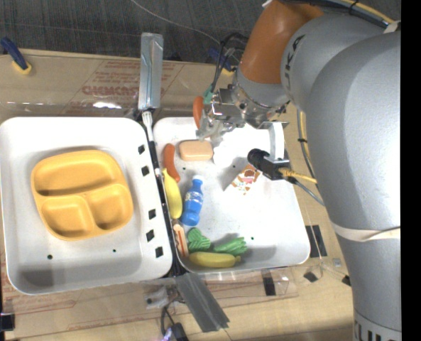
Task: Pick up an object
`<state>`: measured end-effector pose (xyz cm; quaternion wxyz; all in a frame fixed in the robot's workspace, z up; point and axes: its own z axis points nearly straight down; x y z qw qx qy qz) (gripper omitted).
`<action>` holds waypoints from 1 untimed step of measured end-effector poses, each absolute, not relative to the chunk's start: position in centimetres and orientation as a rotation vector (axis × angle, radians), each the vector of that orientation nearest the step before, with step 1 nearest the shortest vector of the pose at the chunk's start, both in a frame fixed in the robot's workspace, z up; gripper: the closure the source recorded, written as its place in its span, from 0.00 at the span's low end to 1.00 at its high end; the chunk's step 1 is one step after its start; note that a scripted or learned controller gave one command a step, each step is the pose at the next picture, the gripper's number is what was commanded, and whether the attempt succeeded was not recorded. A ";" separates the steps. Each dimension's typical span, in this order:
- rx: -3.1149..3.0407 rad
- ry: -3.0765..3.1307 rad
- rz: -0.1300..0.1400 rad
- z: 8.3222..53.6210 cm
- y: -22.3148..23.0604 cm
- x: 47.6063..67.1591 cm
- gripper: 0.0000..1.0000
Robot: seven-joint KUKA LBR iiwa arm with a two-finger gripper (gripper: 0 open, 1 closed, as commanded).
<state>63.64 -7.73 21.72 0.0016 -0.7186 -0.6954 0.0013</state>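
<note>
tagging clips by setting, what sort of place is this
Probably a robotics lab test bench: a grey arm reaches over two white bins, one holding toy food like a banana, the other a yellow divided tray.

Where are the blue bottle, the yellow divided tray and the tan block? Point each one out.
blue bottle point(192, 203): camera view, on the middle of its body.
yellow divided tray point(82, 192): camera view, on the ridge between its compartments.
tan block point(195, 150): camera view, on its top face.
</note>
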 end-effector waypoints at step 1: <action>-2.117 -2.317 0.002 23.9 -3.8 57.7 1.00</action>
